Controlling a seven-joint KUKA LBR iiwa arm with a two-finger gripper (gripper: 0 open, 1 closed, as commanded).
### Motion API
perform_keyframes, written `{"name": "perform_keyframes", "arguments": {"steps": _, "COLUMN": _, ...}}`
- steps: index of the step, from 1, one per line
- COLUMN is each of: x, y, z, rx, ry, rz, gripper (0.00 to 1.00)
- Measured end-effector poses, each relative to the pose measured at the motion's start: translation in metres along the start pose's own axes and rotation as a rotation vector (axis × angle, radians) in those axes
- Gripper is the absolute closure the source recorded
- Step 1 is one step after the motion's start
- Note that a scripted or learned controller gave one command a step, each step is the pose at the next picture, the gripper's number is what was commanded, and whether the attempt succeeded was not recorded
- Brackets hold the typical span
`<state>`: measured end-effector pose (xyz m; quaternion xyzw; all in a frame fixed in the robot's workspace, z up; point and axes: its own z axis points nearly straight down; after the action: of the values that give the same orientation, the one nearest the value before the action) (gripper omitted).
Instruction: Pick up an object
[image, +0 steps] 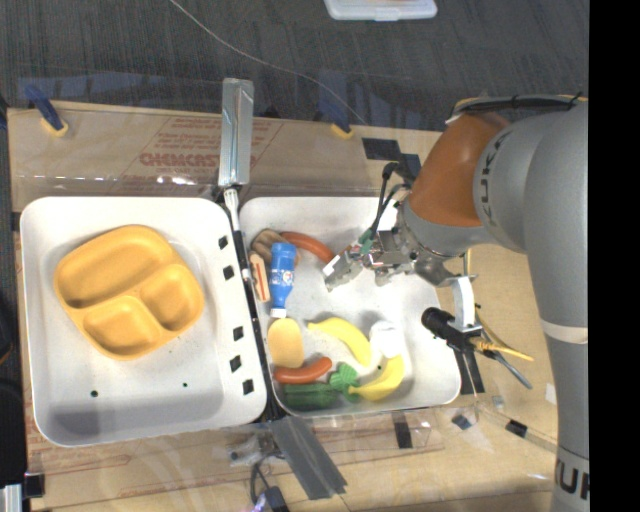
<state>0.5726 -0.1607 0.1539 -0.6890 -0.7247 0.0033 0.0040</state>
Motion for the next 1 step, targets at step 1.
{"name": "perform_keyframes", "arguments": {"steps": 1, "x": 0.0307, "y": -0.0944, "z": 0.0632, "rx": -0.006, "ry": 0.002, "rz": 0.046, "gripper": 0.0}}
